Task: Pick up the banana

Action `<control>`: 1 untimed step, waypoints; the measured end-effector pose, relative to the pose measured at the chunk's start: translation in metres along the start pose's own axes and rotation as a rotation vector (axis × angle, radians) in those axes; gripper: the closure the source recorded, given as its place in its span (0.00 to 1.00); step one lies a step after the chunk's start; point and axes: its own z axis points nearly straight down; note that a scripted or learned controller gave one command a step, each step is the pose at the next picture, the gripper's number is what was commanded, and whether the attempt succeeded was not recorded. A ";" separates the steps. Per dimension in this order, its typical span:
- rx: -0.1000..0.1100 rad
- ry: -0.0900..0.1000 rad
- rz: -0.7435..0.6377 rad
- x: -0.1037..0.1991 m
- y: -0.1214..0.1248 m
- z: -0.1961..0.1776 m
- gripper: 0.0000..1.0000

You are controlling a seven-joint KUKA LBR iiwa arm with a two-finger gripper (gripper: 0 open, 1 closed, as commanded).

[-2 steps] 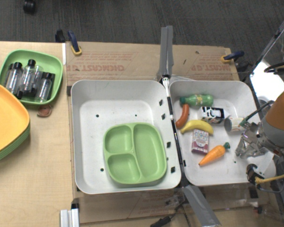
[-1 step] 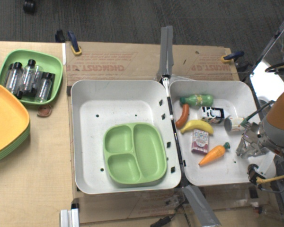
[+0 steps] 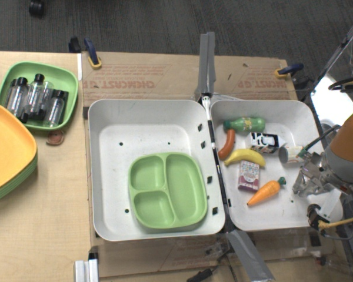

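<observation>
Low at the right rim of the right-hand shallow white bin [image 3: 265, 222]: the metal two-finger gripper [image 3: 310, 180], well apart from the target, with nothing visible in it. Open or closed: not possible to tell from here.

Off to the side, in the left white bin [image 3: 106, 157]: a light green divided plate [image 3: 167, 190], out of the way.

Between gripper and target, nearest first: an orange plastic carrot [image 3: 263, 192] lying slantwise, then a small purple printed packet [image 3: 249, 175]. Just behind the packet, touching or nearly touching its top edge: the yellow curved toy banana [image 3: 245, 156], lying flat near the bin's left wall.

Probably the approach step. Best to pass over carrot and packet, then come straight down on the thick middle of the curve, clamping across the narrow width.

Little room there: a red sausage-shaped toy [image 3: 226, 144] right at the left tip, a small black-and-white box [image 3: 265, 140] just beyond. Farther back, a green plastic bottle [image 3: 244, 124] on its side.
</observation>
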 end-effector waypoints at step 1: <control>-0.001 0.001 0.254 -0.001 0.001 -0.001 1.00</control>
